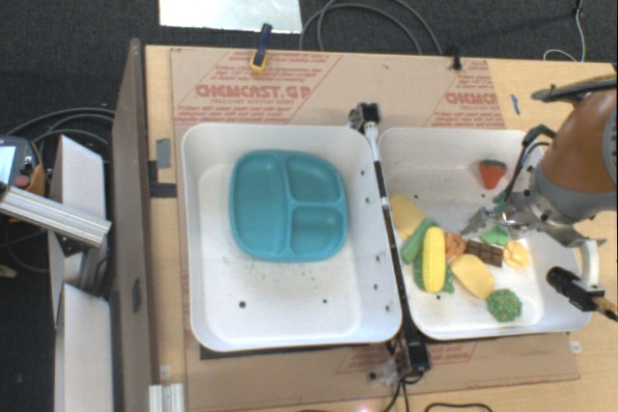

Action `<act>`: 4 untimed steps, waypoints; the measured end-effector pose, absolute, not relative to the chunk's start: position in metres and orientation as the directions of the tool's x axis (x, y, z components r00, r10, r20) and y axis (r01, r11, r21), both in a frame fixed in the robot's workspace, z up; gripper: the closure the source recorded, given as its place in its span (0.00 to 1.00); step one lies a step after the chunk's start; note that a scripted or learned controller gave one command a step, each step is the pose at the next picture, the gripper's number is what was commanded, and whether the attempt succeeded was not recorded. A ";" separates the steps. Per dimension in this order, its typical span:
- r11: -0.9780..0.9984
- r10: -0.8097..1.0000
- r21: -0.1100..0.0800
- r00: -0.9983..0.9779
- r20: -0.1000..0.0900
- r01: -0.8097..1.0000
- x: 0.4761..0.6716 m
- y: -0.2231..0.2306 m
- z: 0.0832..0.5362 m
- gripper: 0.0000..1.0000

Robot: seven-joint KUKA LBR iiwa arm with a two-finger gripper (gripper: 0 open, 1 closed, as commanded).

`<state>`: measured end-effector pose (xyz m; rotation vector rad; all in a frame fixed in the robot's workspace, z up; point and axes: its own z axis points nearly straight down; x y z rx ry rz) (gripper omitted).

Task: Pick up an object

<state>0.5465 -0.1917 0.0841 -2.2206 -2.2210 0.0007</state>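
Note:
My gripper [491, 221] hangs low in the right bin [435, 150], at the end of the grey and orange arm [579, 164] that comes in from the right. It sits right over a cluster of toy food: a small green piece [495, 237], a brown block [486, 254] and an orange piece [454, 247]. A corn cob [434, 258] and a green pod [413, 242] lie to its left. A red strawberry [492, 173] lies behind it, apart from the cluster. I cannot see anything held.
The right bin also holds a yellow lemon [473, 276], a broccoli floret [503, 305], a yellow slice [406, 209] and a pale yellow piece [519, 254]. A teal divided plate [288, 206] lies in the left bin [212, 304]. A black rail [384, 207] separates the bins.

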 end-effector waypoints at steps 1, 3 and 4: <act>0.007 1.000 0.012 -0.007 -0.004 1.000 0.630 -0.207 0.111 0.00; 0.000 1.000 -0.003 0.000 0.002 1.000 0.539 -0.182 0.084 0.00; 0.007 1.000 0.012 -0.007 -0.005 1.000 0.624 -0.207 0.106 0.00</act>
